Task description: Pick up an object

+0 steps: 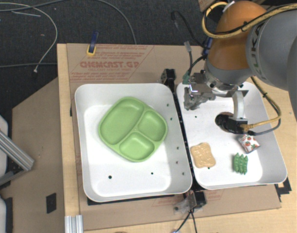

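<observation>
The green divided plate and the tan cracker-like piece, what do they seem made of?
The green divided plate looks like moulded plastic: one even colour, rounded compartment walls, soft sheen. The tan cracker-like piece has a dull, bumpy surface; perhaps toy plastic or foam, but the view leaves that open.

A pale green plate [133, 128] sits in the white left bin [139, 178], while the white right bin [219, 176] at right of the frame holds a speckled tan biscuit [203, 155], a bright green toy [240, 163] and a white box [249, 143] marked with red, all on brown cardboard [148, 67] lettered in red.
</observation>
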Available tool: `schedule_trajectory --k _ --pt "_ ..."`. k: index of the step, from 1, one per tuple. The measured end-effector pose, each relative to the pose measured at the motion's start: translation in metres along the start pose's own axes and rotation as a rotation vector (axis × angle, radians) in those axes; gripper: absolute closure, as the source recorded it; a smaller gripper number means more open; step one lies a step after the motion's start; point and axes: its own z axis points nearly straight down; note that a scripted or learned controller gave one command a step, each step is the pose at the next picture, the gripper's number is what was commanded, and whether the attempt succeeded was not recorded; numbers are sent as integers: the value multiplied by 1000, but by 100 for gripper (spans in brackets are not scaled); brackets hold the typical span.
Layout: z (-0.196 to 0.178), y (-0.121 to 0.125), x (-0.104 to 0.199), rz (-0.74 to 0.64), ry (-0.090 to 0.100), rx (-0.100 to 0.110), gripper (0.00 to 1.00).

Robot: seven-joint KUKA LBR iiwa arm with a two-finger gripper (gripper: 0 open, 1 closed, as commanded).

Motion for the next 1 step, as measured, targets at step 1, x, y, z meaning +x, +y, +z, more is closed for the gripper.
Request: schedule_trajectory --k 1 --pt "-11 -11 47 -2 1 -2 100"
